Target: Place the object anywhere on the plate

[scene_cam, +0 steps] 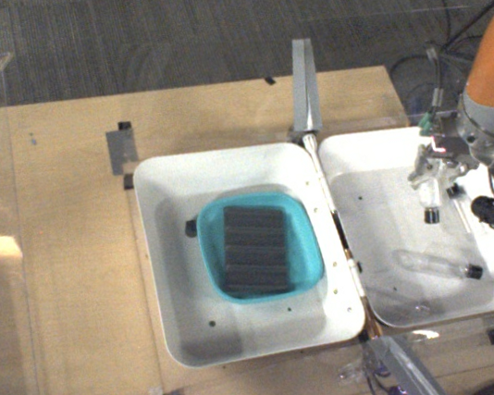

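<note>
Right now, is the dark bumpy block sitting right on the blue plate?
Touching. The camera view shows the dark ridged block lying flat inside the blue plate in the left bin, plate rim all around it.

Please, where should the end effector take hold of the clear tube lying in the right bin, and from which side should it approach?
Probably grip the clear tube at the middle of its body, coming straight down from above. It lies flat on the floor of the right bin, running diagonally with its dark cap toward the lower right, so the fingers should close across its narrow width. The end effector hangs above the bin.
</note>
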`<action>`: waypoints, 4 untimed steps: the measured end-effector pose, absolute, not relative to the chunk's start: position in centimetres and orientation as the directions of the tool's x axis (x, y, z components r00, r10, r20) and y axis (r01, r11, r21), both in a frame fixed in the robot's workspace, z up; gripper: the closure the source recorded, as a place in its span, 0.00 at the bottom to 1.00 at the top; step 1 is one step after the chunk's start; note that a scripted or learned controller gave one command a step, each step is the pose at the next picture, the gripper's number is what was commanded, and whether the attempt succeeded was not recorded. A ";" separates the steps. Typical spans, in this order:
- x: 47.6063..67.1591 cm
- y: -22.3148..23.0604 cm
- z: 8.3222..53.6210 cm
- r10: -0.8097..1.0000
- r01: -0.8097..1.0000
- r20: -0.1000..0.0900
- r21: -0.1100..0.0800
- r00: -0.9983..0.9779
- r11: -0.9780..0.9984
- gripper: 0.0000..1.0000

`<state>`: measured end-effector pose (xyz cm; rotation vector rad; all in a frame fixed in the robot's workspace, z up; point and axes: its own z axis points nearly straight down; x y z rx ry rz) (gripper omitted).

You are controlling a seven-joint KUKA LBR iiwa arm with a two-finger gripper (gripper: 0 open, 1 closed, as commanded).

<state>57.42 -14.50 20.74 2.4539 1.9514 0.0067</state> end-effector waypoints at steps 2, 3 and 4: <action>55.4 -3.7 20.0 0.977 0.977 -0.001 0.006 -0.213 0.213 1.00; 55.4 -3.7 20.1 0.977 0.977 -0.001 0.006 -0.213 0.213 0.00; 55.6 -4.0 22.3 0.991 0.991 -0.001 0.007 -0.135 0.135 0.00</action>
